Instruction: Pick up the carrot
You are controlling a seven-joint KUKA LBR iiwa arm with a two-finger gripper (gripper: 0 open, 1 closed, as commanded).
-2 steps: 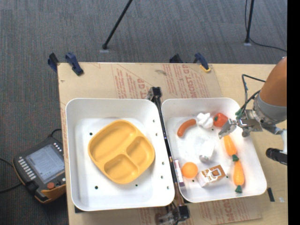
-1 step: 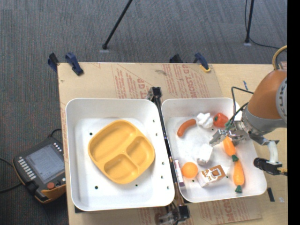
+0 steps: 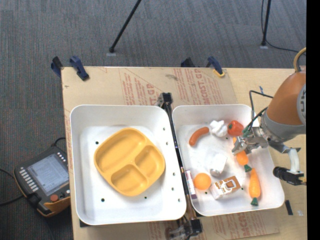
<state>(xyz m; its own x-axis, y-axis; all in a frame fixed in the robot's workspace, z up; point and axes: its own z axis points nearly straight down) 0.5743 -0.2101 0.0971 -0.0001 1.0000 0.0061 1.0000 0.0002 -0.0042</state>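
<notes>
1. The fingers of the gripper [image 3: 240, 145] are too small and cluttered to read, so I cannot tell how far apart they stand or whether anything sits between them; they hang over the right side of the right bin, just above a small orange piece [image 3: 242, 158].
2. The bench [image 3: 125, 86] is a brown board carrying both bins side by side.
3. The left bin [image 3: 80, 134] holds a yellow divided plate [image 3: 129, 161] lying flat near its middle.
4. The right bin [image 3: 210, 110] holds the rest of the items.
5. The arm [image 3: 286, 106] comes in from the right, its orange band showing above the wrist.
6. The carrot [image 3: 254, 185] lies near the right bin's lower right corner, its green tip pointing toward the front edge, apart from the gripper.
7. A small carton [image 3: 225, 188] sits beside an orange ball [image 3: 202, 181] at the bin's front.
8. A sausage [image 3: 198, 135] lies at the bin's upper left, with a red tomato [image 3: 235, 128] to its right.
</notes>
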